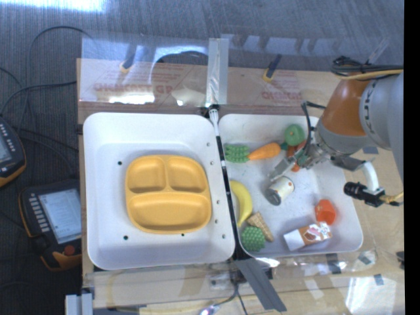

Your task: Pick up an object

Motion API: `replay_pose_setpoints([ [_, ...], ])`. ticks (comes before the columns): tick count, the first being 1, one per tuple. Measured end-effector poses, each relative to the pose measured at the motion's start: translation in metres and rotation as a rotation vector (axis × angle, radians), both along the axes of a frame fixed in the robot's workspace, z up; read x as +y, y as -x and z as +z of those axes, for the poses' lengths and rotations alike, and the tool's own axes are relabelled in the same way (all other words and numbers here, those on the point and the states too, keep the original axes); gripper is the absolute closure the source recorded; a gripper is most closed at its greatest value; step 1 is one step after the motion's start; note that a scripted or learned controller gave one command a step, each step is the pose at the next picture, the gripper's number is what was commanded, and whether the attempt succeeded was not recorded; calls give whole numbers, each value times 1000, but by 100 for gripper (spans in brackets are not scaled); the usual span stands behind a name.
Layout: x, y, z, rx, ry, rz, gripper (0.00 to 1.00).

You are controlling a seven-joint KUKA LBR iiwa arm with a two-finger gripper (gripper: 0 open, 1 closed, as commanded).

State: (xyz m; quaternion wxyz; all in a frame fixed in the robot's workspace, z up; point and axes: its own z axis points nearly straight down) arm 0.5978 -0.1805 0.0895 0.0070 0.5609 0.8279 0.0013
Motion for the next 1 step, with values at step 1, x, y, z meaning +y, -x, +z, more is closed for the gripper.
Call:
replay_pose_setpoints([
  [1,0,-1,11,0,2,2,100],
])
